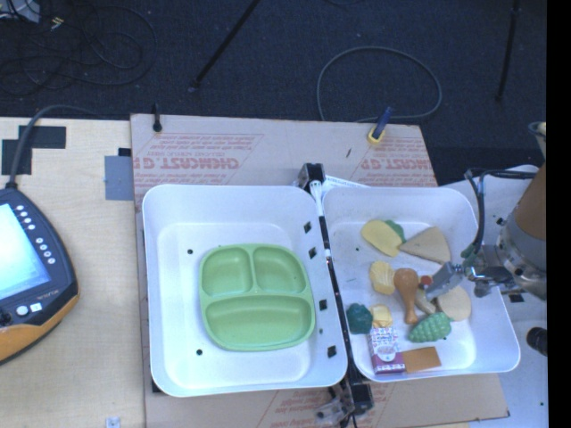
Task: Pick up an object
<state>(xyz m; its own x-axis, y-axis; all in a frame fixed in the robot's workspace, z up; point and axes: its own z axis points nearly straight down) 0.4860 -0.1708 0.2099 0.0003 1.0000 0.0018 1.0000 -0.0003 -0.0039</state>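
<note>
Over the right bin (500, 346), the gripper (443, 282) hangs among toy food with fingers whose spread I cannot tell, a drumstick (408, 291) at its nine o'clock, a green piece (431, 327) at six, a wedge (428, 244) at twelve.

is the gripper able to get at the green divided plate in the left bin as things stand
Probably yes. The green divided plate lies alone and uncovered in the left bin; the gripper sits over the right bin, so it must cross the middle rims.
</note>
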